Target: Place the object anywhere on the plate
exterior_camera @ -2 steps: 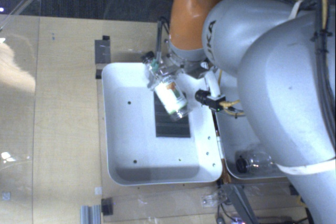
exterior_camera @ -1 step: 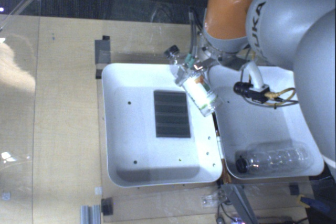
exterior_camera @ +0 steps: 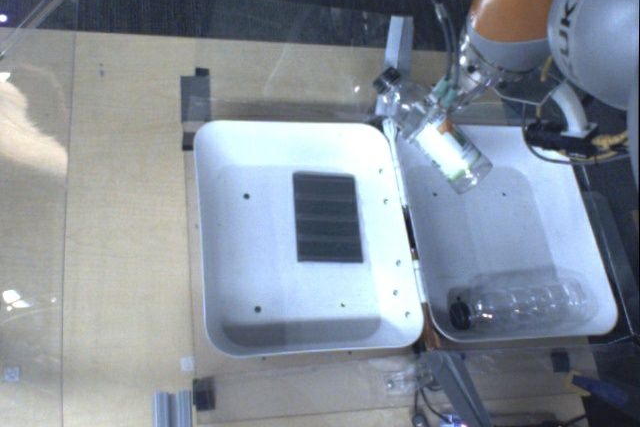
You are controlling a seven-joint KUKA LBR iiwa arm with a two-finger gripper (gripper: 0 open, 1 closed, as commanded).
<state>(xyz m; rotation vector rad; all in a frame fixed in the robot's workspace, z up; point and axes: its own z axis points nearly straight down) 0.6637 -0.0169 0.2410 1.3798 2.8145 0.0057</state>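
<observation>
A clear plastic bottle (exterior_camera: pixel 518 305) lies on its side along the near wall of the right bin (exterior_camera: pixel 590 225). In the left bin (exterior_camera: pixel 215 215) the dark ribbed plate (exterior_camera: pixel 327 217) lies flat, its long axis running near to far. Farther back, the gripper (exterior_camera: pixel 432 120) is clamped on a small clear bottle (exterior_camera: pixel 452 155) above the right bin's far-left corner, so the plate lies to the left and nearer the camera.

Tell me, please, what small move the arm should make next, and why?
Probably carry the small clear bottle left toward the dark ribbed plate. The bottle looks held at the gripper, tilted above the right bin near the divider, while the plate lies in the left bin.
</observation>
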